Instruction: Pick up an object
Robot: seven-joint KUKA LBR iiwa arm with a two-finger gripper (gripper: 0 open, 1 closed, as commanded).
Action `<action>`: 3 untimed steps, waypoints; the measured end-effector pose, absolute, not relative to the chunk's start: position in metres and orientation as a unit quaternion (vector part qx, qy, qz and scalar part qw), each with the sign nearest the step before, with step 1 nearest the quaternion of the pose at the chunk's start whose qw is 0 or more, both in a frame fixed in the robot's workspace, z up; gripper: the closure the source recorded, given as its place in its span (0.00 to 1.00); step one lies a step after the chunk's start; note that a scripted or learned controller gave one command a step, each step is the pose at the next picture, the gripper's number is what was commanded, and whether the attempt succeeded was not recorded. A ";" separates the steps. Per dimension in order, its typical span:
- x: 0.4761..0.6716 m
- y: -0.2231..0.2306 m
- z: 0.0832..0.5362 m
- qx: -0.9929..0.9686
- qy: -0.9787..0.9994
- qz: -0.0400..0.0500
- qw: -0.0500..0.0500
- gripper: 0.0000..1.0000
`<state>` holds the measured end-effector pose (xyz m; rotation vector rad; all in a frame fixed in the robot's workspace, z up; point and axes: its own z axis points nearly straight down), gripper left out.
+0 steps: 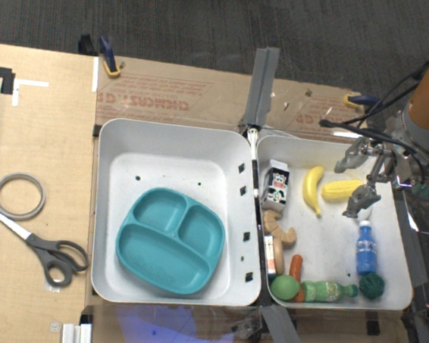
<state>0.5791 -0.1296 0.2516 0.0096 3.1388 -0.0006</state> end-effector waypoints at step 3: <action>0.626 -0.166 0.103 -0.008 1.000 -0.001 0.004 1.00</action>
